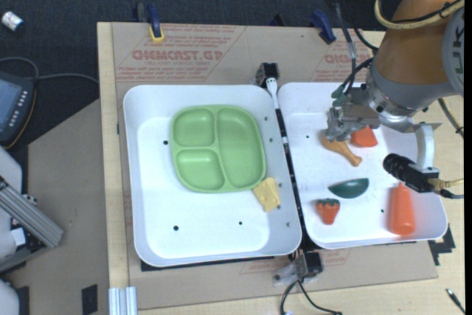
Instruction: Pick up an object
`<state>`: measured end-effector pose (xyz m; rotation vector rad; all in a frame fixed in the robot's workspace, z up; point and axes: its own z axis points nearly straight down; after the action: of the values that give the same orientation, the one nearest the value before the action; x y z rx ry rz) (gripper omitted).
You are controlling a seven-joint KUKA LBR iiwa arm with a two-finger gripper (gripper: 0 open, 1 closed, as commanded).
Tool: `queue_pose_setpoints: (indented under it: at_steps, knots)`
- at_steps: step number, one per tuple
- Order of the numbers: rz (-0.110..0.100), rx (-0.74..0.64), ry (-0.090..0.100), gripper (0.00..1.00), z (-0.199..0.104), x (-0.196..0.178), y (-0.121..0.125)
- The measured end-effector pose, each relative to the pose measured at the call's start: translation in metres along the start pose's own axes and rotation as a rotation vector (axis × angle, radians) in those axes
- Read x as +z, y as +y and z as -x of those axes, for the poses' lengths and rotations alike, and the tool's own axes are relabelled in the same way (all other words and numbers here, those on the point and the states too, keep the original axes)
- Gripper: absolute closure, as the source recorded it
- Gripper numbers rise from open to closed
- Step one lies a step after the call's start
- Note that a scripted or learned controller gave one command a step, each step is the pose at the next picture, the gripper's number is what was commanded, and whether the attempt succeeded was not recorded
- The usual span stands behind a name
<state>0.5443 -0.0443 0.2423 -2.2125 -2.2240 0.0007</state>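
My gripper [341, 129] hangs low over the upper middle of the right bin [310, 103]. A tan curved piece [345, 150] lies just below it, its upper end right under the gripper. An orange-red piece [364, 137] sits directly to the gripper's right. Further down the bin lie a dark green leaf-shaped object [348, 188], a small red strawberry-like object [328, 211] and an orange carrot-like object [401, 209] near the right wall.
The left bin [147, 181] holds a green divided plate [219, 148] and a small yellow piece [267, 194] by the plate's lower right corner. The bins meet along a central ridge [286, 158]. The arm enters from the upper right.
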Motion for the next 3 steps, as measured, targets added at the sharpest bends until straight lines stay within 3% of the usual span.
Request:
queue_pose_setpoints:
  at_steps: [1,3]
  knots:
    - [-0.002,0.003,-0.001,1.0,-0.022,0.018,-0.025]
    - [-0.001,0.005,-0.002,1.0,-0.031,0.028,-0.024]
